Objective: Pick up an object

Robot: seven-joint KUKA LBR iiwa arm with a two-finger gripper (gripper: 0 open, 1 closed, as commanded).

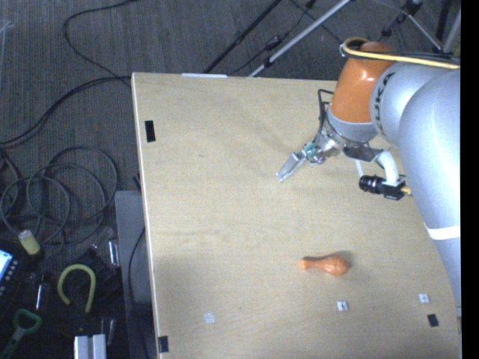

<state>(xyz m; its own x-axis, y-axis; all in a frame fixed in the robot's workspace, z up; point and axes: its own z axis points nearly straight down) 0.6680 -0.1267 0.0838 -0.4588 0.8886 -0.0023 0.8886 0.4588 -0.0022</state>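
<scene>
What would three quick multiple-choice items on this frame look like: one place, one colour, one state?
1. Where does the gripper sit relative to the pear-shaped object?
A. Above it in the view, well apart
B. Touching it
C. Below it in the view

2. What colour is the pear-shaped object?
A. Blue
B. Orange
C. Black

3. How does the object lie?
A. Lifted off the board
B. Flat on the tan board, untouched
C. Pinned under the arm

Answers: 1 A, since bare board separates the gripper tip from the object lower down. 2 B, since it matches the orange of the arm's band. 3 B, since it rests on its side with nothing in contact.
</scene>
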